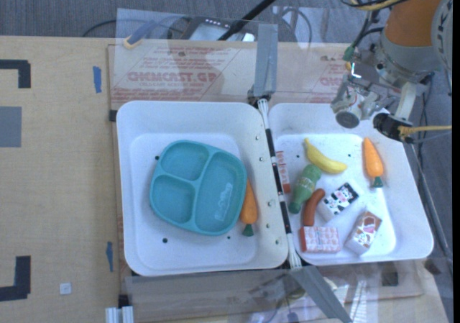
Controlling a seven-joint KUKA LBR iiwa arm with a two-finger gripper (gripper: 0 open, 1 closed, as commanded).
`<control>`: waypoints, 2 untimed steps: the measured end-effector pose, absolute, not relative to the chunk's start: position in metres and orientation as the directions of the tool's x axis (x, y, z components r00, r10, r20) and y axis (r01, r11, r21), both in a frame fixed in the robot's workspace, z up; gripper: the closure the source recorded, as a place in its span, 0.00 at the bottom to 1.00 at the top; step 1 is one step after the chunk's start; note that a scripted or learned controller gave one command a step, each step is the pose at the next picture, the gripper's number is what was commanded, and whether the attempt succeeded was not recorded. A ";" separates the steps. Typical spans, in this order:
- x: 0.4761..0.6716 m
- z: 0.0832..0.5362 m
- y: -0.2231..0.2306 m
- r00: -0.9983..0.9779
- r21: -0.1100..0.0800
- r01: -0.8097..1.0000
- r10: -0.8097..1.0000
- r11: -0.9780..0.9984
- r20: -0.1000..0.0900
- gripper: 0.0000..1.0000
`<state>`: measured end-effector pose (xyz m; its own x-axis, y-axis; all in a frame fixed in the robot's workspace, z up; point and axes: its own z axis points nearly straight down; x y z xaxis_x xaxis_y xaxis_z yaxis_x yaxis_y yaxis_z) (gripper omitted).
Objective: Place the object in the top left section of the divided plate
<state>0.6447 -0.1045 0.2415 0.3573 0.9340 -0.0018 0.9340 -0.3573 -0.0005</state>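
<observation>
Currently the gripper [357, 103] hovers above the right bin's [420, 199] far edge; its open or closed state cannot be determined. Next, descend onto an object such as the banana [323, 157], then transfer to the plate [196, 186].

Divided plate [198, 186] in left bin [136, 127]; carrot [249, 208] apparently touching its right edge.

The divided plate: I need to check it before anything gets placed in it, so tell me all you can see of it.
The divided plate is teal, looks like smooth plastic, rounded-square, turned at a slant. Raised ridges split it into three sections, two smaller and one larger, and nothing lies in any of them. It lies flat in the left bin. A toy carrot lies against its right rim. The gripper hangs over the right bin, away from the plate.
</observation>
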 end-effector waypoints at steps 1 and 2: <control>0.646 0.252 -0.104 0.355 0.002 0.935 0.935 -0.355 -0.002 1.00; 0.666 0.184 -0.013 0.368 -0.003 0.930 0.930 -0.368 0.000 1.00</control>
